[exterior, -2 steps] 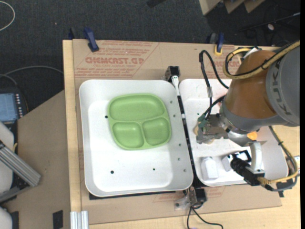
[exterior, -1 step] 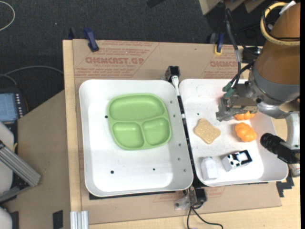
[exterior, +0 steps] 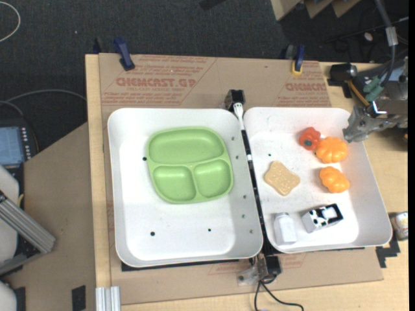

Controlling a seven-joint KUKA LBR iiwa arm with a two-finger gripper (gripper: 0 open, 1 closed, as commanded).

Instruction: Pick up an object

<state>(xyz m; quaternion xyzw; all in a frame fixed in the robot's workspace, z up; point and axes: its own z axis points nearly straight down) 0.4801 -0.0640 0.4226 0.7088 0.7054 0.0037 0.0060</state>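
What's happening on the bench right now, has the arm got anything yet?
Nothing visibly picked yet. The gripper sits at the right bin's far right edge, beside an orange pumpkin toy and a red one. A second orange toy, a cracker, a black-and-white toy and a white block lie in that bin. The green divided plate sits in the left bin.

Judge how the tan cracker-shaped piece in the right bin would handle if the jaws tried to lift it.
The cracker lies flat on the right bin floor, so it probably offers little edge to grip. It looks thin and rigid, likely light. Pushed, it would probably slide rather than roll.
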